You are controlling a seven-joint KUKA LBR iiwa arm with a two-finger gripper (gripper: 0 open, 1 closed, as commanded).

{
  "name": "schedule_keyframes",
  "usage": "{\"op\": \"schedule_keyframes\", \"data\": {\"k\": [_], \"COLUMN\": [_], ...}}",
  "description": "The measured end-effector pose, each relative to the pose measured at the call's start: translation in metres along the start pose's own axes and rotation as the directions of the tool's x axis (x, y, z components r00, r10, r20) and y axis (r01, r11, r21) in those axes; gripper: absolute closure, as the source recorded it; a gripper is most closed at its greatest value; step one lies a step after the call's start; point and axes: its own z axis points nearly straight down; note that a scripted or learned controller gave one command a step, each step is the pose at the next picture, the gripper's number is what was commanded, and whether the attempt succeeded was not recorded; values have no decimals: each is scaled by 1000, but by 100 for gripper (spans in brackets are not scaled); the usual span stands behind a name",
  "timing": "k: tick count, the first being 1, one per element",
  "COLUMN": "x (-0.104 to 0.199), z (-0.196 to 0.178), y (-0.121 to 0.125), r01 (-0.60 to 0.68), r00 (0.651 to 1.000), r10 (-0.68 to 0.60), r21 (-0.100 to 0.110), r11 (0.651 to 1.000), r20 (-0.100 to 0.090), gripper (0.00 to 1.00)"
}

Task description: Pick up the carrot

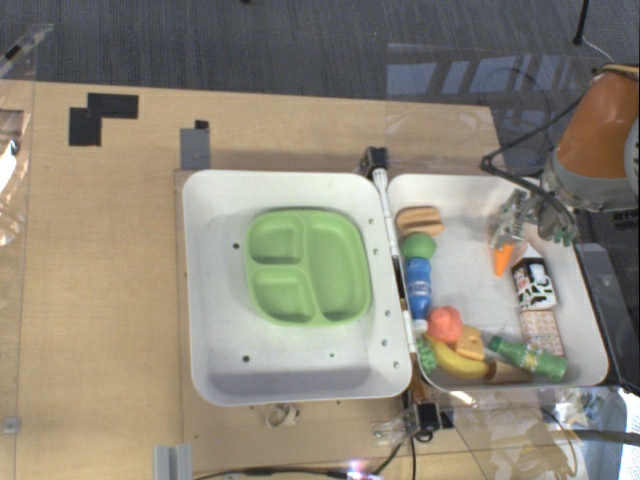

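Observation:
The carrot (503, 260) is a small orange piece in the right bin (470, 193), near its far right side, pointing toward the front. My gripper (512, 228) hangs directly over the carrot's upper end, touching it or just above it. The view does not settle whether the carrot is gripped. The grey arm with its orange band (598, 133) reaches in from the right edge.
Right beside the carrot stands a cow-patterned carton (533, 284) with a pink box (541, 331) below it. A bun (418, 218), green ball (420, 245), blue bottle (418, 289), red fruit (444, 323), banana (455, 360) and green bottle (527, 357) fill the bin's left and front. The left bin (215, 298) holds a green divided plate (305, 266).

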Motion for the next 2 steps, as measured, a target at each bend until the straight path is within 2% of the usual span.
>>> {"op": "schedule_keyframes", "data": {"k": [1,2], "x": [55,55], "z": [12,13], "y": [-20,-19], "r01": [262,263], "r00": [965,965], "r10": [-262,-263], "r21": [-2,-2], "r11": [965,965], "r20": [-12,-13], "gripper": [100,0]}}
